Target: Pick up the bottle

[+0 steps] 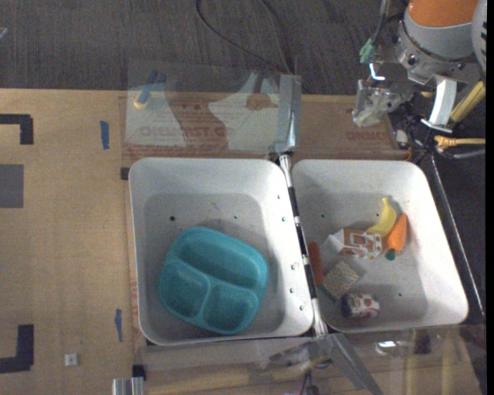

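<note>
A small bottle point(360, 305) with a red and white label lies on its side near the front of the right bin point(440, 231). My gripper point(373, 104) hangs above the bench behind the right bin's back left corner, well away from the bottle. Nothing hangs from it. The arm's orange band point(440, 11) is at the top right.
In the right bin also lie a banana point(383, 217), a carrot point(397, 235), a small white and orange carton point(356, 242), a tan cracker-like square point(341, 277) and a red stick point(315, 263) by the left wall. The left bin point(154, 193) holds a teal divided tray point(213, 279).
</note>
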Robot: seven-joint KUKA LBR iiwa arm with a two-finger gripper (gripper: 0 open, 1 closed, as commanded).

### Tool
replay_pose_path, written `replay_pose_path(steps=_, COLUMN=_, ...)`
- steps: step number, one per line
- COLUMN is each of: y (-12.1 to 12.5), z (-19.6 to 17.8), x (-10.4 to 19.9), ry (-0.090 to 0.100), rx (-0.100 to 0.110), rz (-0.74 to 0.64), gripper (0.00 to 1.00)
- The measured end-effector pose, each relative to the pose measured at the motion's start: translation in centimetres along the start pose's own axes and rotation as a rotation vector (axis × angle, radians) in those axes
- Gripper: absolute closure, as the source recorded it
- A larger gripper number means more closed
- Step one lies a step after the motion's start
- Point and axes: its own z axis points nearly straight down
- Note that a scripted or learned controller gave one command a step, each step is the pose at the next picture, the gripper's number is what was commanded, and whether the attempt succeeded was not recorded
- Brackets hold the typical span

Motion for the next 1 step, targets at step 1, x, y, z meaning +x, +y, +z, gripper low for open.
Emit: replay_pose_path(steps=1, y=0.34, z=-0.8, x=-5.13, ry=-0.001, rx=-0.001, rz=0.166, gripper=1.0)
